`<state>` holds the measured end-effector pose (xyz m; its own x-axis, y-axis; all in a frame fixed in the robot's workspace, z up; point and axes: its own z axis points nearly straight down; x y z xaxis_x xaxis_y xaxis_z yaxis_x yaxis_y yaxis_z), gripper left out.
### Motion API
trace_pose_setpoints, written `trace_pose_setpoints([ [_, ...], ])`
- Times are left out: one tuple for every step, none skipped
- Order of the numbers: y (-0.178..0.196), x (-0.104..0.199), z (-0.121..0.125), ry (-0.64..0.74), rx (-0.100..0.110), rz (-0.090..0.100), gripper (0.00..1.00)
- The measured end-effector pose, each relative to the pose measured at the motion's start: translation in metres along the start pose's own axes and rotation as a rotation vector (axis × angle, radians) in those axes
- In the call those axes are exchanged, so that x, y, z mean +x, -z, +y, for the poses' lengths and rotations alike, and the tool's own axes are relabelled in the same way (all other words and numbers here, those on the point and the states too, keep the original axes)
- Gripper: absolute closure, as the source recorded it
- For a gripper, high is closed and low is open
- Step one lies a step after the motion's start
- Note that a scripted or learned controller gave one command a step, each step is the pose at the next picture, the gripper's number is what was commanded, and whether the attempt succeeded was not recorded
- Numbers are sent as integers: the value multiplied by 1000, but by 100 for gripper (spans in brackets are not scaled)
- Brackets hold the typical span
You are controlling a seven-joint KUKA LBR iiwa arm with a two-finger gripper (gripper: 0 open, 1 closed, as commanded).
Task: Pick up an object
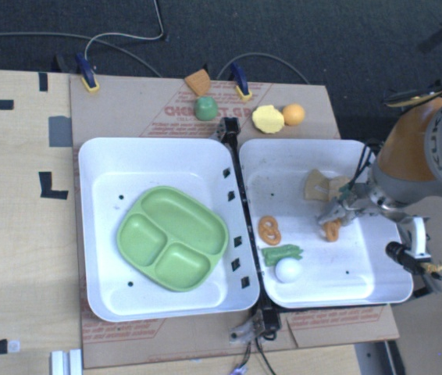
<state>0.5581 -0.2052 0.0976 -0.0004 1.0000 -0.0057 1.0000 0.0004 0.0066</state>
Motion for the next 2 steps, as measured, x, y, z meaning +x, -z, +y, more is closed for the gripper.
trace_pose_setpoints([
  [-11,97,83,3,2,7,100],
  [88,149,49,2,6,6,100],
])
